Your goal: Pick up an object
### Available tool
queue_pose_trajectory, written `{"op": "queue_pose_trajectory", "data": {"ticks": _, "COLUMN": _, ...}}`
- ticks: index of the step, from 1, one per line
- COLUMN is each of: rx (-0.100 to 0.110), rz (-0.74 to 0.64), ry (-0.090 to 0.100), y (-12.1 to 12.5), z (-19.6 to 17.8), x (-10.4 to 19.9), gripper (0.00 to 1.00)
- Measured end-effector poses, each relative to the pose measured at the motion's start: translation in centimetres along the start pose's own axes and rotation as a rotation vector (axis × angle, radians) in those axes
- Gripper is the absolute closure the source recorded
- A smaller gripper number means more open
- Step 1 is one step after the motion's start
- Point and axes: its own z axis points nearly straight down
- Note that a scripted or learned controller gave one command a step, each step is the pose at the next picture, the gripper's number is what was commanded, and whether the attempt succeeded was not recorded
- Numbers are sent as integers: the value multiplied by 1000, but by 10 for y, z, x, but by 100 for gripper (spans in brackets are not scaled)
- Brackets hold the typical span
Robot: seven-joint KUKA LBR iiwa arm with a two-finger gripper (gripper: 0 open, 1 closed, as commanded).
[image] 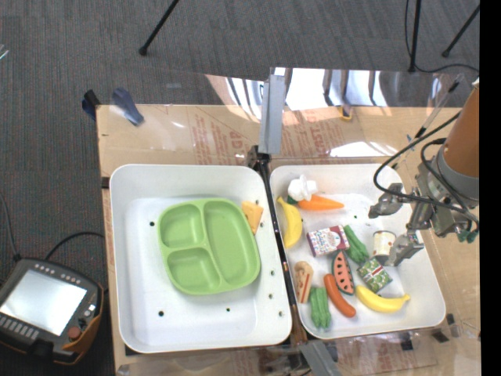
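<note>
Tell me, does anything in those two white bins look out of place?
One thing: a small orange wedge lies in the left bin, tucked against the green divided plate, apart from all the other toy food, which sits jumbled in the right bin. Nothing looks spilled or broken.

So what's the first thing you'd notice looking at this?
Probably the big lime-green plastic divided plate lying in the left white bin. Next, the jumble of toy food in the right white bin: an orange carrot, a red watermelon slice and a yellow banana. The grey metal gripper hangs over that bin's right side.
</note>
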Motion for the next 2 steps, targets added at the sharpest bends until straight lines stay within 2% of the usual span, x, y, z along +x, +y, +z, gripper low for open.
{"op": "queue_pose_trajectory", "data": {"ticks": 1, "rx": -3, "rz": 58, "ry": 15, "y": 23, "z": 150, "x": 21, "gripper": 0}}
{"op": "queue_pose_trajectory", "data": {"ticks": 2, "rx": -1, "rz": 74, "ry": 5, "y": 64, "z": 169, "x": 38, "gripper": 0}}
